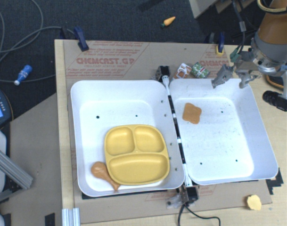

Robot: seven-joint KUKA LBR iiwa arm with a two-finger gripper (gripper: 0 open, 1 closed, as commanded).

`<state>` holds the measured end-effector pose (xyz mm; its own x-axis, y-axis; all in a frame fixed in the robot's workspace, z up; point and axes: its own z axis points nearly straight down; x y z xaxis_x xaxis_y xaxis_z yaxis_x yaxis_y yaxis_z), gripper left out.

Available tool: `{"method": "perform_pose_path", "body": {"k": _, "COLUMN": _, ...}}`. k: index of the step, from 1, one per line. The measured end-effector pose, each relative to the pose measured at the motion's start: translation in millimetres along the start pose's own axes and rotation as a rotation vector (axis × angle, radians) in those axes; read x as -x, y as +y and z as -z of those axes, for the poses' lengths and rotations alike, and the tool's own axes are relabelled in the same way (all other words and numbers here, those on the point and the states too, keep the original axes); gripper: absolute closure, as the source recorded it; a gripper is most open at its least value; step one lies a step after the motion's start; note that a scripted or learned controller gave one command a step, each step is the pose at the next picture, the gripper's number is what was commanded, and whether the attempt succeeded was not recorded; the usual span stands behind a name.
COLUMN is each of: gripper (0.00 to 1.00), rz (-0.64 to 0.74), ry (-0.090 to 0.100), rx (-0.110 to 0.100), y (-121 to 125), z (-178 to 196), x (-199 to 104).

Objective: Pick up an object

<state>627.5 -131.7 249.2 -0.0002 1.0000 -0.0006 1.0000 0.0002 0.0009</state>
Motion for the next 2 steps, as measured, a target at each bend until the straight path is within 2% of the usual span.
{"method": "perform_pose_path", "body": {"k": 1, "gripper": 0.00, "rz": -0.001, "ry": 0.003, "rx": -0.009, "y": -17.4, "z": -73.4, "x": -6.0}}
{"method": "perform_pose_path", "body": {"k": 2, "gripper": 0.00, "rz": 0.001, "ry": 0.003, "rx": -0.009, "y": -10.1, "z": -163.6, "x": -22.4}}
